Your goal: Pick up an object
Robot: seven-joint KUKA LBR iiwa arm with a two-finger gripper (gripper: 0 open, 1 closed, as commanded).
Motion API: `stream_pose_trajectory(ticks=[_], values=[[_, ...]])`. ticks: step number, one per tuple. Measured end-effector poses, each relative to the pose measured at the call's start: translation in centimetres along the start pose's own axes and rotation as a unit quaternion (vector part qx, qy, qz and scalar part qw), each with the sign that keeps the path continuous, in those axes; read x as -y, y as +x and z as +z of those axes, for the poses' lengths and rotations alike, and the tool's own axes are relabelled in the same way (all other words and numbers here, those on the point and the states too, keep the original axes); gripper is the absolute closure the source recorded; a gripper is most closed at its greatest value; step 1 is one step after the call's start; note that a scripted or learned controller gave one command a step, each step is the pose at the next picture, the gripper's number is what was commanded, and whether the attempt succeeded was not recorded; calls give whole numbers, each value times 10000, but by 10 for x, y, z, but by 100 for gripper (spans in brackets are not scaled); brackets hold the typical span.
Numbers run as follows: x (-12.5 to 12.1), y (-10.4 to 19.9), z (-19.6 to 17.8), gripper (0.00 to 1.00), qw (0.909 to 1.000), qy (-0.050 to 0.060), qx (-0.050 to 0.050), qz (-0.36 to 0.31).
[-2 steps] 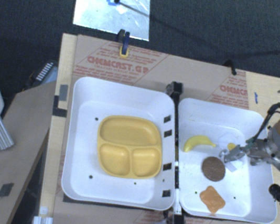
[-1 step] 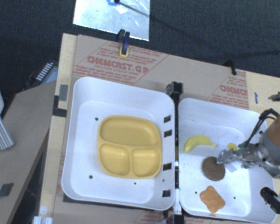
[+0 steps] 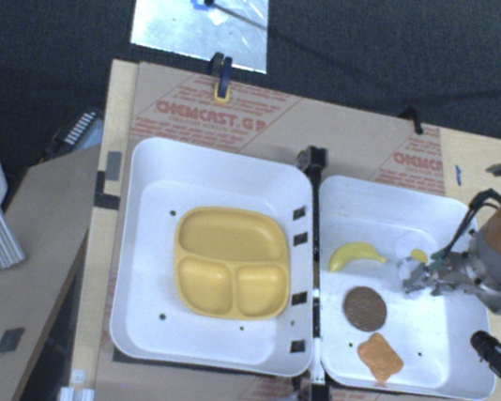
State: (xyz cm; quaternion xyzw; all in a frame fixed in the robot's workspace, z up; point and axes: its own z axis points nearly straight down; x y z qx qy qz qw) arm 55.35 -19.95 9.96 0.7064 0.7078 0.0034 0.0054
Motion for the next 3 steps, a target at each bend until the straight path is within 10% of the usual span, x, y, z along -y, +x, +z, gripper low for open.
stream_pose_trajectory(ticks=[3], values=[[-12, 1, -149, 100, 10000, 27, 0, -11]])
